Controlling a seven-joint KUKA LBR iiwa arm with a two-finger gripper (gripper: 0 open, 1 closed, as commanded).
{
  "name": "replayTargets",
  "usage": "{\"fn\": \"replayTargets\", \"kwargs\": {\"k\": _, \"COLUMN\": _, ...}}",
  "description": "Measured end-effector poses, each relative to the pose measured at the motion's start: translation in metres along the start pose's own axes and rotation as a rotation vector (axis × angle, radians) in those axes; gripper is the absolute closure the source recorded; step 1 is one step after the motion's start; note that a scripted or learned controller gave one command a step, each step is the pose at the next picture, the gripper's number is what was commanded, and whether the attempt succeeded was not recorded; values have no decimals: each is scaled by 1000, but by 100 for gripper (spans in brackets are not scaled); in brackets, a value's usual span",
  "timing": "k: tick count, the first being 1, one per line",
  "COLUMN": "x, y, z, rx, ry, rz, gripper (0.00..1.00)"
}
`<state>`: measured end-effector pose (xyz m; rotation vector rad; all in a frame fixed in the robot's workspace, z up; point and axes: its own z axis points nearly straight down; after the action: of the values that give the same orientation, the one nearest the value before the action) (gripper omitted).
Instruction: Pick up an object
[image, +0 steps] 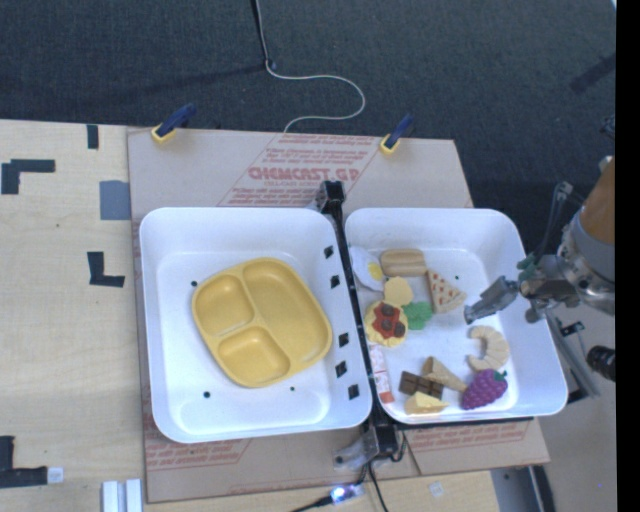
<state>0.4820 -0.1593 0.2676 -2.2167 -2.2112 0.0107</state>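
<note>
Camera view | gripper over right bin, fingers spread, nothing between them | croissant just below gripper, grapes beyond | best: centre over croissant, descend straight, close across its narrow width, avoid nudging pizza slice.

"CHEMCAST GP" — red, on cardboard sheet

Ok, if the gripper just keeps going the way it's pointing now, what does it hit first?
Likely the croissant: the gripper slants down and leftward over the right bin, and the croissant lies just beneath its tip. Height is hard to judge from above, so it could instead reach bare bin floor beside it.
</note>
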Motion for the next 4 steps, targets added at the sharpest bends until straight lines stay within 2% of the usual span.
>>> {"fn": "replayTargets", "kwargs": {"k": 1, "x": 0, "y": 2, "z": -5, "rx": -11, "ry": -2, "rz": -3, "gripper": 0}}
{"fn": "replayTargets", "kwargs": {"k": 2, "x": 2, "y": -5, "z": 56, "rx": -5, "ry": -1, "rz": -3, "gripper": 0}}
{"fn": "replayTargets", "kwargs": {"k": 3, "x": -5, "y": -6, "z": 103, "rx": -6, "ry": -1, "rz": -2, "gripper": 0}}
{"fn": "replayTargets", "kwargs": {"k": 4, "x": -3, "y": -4, "z": 167, "rx": -5, "ry": 0, "rz": -3, "gripper": 0}}
